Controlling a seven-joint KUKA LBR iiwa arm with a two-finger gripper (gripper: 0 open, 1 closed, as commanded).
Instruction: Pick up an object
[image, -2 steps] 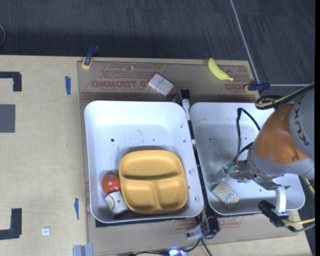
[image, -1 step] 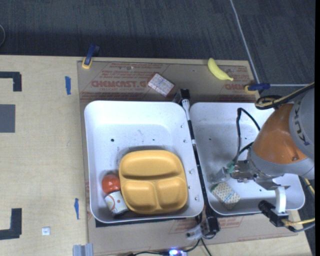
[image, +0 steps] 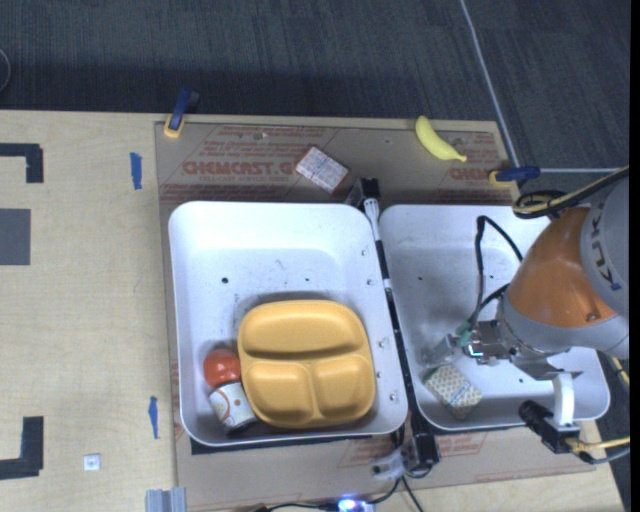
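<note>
Nearest, at the bench's front edge: a knot of cables (image: 405, 458) between the two bins. Just beyond, in the front corner of the right bin (image: 430, 260): a small patterned packet (image: 452, 388), lying flat, probably the thing to pick. Right behind and above it: the gripper (image: 474, 345), low over the bin floor, hung from the arm (image: 560, 290) reaching in from the right. Cannot tell whether the claw is spread or pressed together; nothing visibly pinched.

Level with these, in the left bin (image: 260, 240): a yellow tray (image: 305, 360) with an orange-and-white toy (image: 226, 385) touching its left side.

For a clean grab, by judgement: centre over the packet, not its edge; come straight down; keep clear of the bin's front wall just beside it; close across the narrower side; lift slowly and check for slipping, since flat and likely light.

Farthest, on the cardboard behind the bins: a small box (image: 320, 168) and a banana (image: 438, 139).
</note>
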